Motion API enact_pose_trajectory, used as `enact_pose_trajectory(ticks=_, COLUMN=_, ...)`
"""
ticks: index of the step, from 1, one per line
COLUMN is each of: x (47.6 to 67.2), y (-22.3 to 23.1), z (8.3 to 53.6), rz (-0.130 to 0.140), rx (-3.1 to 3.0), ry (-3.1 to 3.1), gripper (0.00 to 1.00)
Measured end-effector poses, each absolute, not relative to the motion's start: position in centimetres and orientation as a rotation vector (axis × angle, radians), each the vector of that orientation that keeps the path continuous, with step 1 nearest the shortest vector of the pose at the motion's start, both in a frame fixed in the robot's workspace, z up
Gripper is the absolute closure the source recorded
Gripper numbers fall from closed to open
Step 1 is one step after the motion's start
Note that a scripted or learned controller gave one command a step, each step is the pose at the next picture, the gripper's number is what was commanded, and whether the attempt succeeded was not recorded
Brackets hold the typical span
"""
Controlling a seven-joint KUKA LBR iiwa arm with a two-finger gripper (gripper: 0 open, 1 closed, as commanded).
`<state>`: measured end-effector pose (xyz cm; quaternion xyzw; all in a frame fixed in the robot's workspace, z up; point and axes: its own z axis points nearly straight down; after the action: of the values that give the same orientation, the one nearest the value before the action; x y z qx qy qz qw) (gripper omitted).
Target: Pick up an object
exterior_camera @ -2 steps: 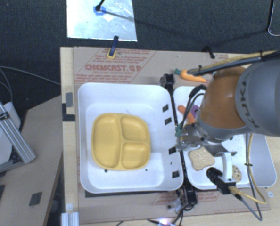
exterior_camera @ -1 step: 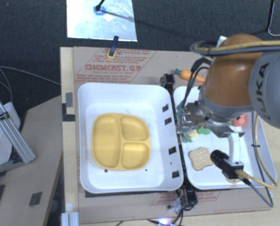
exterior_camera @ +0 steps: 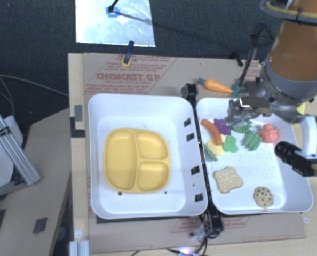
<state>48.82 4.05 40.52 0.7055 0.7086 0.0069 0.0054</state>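
My gripper (exterior_camera: 237, 112) hangs over the toy grapes (exterior_camera: 221, 126) at the right of the frame; I cannot tell its state. I should drop straight down, then squeeze gently.

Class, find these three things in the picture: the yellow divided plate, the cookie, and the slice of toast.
yellow divided plate (exterior_camera: 121, 159), camera view, its large left compartment
cookie (exterior_camera: 263, 197), camera view, middle of its top face
slice of toast (exterior_camera: 228, 179), camera view, middle of its top face
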Motion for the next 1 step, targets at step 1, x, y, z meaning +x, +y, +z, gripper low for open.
enact_pose_trajectory(ticks=1, x=48.63, y=-1.35, z=32.88, rz=-0.006, rx=2.227, ry=2.217, gripper=1.0)
